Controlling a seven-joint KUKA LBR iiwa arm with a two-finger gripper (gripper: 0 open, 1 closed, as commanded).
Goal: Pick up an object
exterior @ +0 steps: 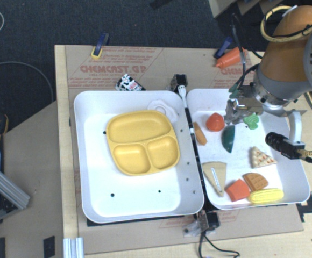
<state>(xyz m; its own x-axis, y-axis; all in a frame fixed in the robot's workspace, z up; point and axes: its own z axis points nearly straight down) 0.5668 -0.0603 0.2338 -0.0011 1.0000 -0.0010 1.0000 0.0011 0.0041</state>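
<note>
The hand (235, 113) hung beside the tomato (215, 122); its grip I could not tell. The tomato looked light, smooth, best pinched across its middle.

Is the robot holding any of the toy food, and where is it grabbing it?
It cannot be told. The gripper is in the right white bin, just above the dark green toy vegetable beside the red tomato.

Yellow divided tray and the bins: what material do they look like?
Yellow divided tray: likely molded plastic, with a matte to satin finish; uniform color, rounded compartment walls, soft highlights. Left bin and right bin: probably thin formed plastic, smooth white, slightly glossy; rounded corners and curled rims suggest it. Painted metal cannot be ruled out.
</note>
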